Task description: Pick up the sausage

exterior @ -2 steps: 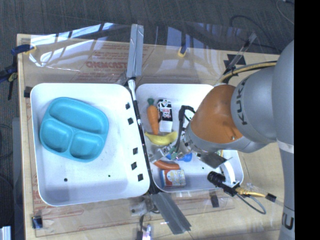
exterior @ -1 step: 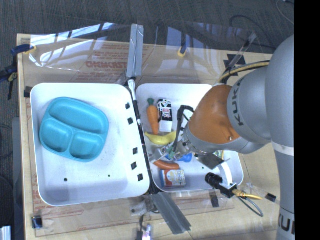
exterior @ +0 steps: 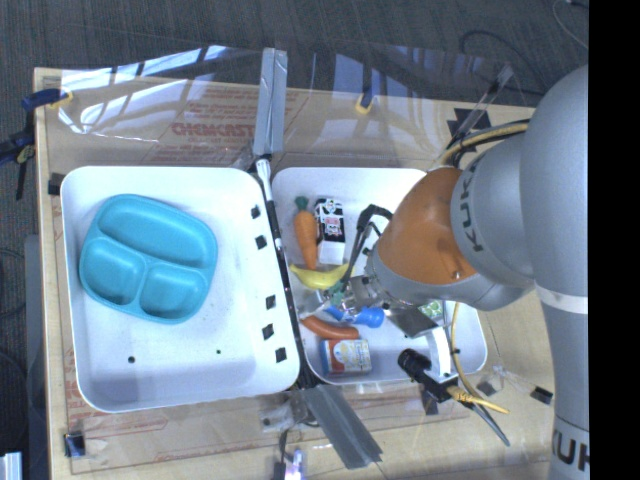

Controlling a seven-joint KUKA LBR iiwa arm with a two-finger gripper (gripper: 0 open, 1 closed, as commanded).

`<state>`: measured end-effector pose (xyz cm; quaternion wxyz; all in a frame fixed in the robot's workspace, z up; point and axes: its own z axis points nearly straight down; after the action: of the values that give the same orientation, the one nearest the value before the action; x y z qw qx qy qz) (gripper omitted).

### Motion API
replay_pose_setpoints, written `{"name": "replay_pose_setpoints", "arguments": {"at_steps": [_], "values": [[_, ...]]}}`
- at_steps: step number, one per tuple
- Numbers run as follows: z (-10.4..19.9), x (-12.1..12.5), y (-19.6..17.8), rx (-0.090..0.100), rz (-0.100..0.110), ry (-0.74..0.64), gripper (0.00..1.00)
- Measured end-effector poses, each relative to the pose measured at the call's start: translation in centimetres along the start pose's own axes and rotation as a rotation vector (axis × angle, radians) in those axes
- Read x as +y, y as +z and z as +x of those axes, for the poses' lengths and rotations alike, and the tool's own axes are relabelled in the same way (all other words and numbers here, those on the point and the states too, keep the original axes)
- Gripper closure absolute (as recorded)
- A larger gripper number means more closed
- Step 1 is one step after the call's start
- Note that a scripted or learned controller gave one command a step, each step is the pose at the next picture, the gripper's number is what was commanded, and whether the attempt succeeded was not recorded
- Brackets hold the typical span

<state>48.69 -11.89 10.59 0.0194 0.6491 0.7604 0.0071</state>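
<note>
The sausage (exterior: 329, 326), a short red-orange link, lies in the right bin (exterior: 400, 180) toward its front left. My gripper (exterior: 356, 294) reaches down into this bin just above and to the right of the sausage. Most of it is hidden under the arm's orange band (exterior: 425, 238). From this view I see nothing held in it.
Around the sausage lie a banana (exterior: 322, 276), a carrot (exterior: 305, 236), a small black-and-white carton (exterior: 329, 220), a blue object (exterior: 366, 317) and a labelled can (exterior: 349, 358). The left bin (exterior: 240, 358) holds a blue divided plate (exterior: 147, 258).
</note>
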Motion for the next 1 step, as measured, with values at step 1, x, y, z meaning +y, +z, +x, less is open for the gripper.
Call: {"name": "replay_pose_setpoints", "arguments": {"at_steps": [1], "values": [[-0.37,0.03,0.12,-0.007,-0.001,-0.584,0.00]]}}
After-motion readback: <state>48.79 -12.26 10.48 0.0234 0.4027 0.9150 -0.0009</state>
